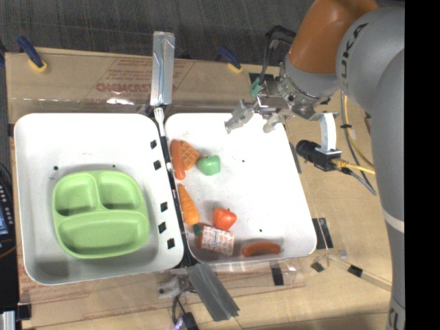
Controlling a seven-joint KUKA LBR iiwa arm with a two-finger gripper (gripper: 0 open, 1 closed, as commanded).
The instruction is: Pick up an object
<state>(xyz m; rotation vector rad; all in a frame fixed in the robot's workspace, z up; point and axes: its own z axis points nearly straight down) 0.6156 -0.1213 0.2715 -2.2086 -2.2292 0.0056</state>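
Hovering over the far edge of the right bin (295,184), the tool (254,121) has nothing in it, and its two fingers look spread apart w/ only white bin floor showing between them. So the pick hasn't started as far as I can judge: no object is lifted, all of them lie on the bin floor. Everything is left to do, i.e. choose one, come down, close, raise.

The objects sit well apart from the tool, toward the near and left parts of that bin. Closest is the green pepper (208,164), below and left of the tool, just beside an orange carrot (181,158) that lies against the bin's left wall. A second carrot (188,206) runs along the same wall further toward me. Near the front sit a red tomato (224,218), a small printed packet (216,240) touching or almost touching it, and a sausage (260,249) by the front wall.

The left bin (27,184) holds a green divided plate (102,212), w/ no food on it; the arm isn't over that side.

My guess is the pepper is the easiest target: nearest, and w/ bare floor on its right side. The carrots hug the wall, so prob. harder to get fingers round.
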